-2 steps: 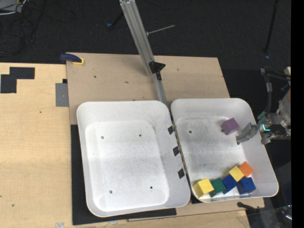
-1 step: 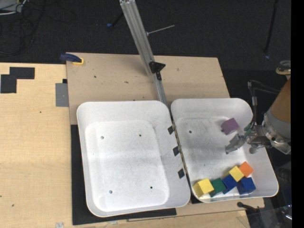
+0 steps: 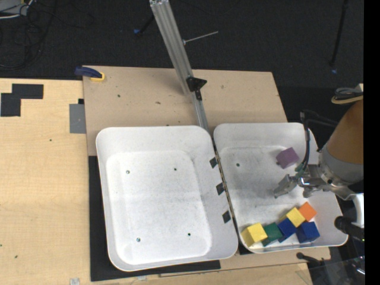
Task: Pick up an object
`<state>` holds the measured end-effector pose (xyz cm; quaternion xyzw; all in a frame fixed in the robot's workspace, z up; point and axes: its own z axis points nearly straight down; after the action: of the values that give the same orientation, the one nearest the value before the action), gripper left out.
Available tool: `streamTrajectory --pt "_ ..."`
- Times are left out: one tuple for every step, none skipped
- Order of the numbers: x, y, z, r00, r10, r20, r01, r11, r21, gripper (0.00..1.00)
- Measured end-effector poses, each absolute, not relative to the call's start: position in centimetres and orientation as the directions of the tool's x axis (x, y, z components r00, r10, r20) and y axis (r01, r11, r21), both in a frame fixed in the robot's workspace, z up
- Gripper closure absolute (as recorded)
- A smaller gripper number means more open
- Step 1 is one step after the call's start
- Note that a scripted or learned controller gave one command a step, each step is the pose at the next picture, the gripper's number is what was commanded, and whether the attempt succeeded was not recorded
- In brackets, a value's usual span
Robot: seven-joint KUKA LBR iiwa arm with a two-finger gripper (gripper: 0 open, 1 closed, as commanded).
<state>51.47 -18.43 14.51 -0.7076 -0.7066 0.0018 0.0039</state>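
task status: nothing picked up so far as the view shows. the gripper [image 3: 289,184] hangs over the right bin [image 3: 249,136], in its 3 o'clock half, with the grey arm [image 3: 347,153] coming in from the right. the fingers read as slightly apart with nothing between them, though the detail is small and i hold that loosely.

candidate objects, all in the right bin:
- purple block [image 3: 288,156], alone, at about 12 o'clock from the gripper and near it. judged the easiest target: free on all sides.
- a cluster along the bin's 5 to 6 o'clock rim: yellow block [image 3: 256,233], green block [image 3: 273,231], blue block [image 3: 308,232], a second yellow block [image 3: 295,217], orange block [image 3: 307,210]. they touch or nearly touch one another and crowd the wall.

remaining: descend on one object, close, lift. all of it is left.

surroundings: left bin [image 3: 119,141] sits beside the right one, black clips [image 3: 221,188] along their shared edge. a slanted aluminium rail [image 3: 175,46] rises at 12 o'clock behind the bins, well apart from the gripper.

obstacles: for the cluster, neighbours and the bin wall leave little finger room. for the purple block, none seen.
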Motion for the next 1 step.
streamTrajectory --pt "51.43 -18.36 9.27 0.003 1.000 0.002 1.000 -0.003 -0.004 0.00"
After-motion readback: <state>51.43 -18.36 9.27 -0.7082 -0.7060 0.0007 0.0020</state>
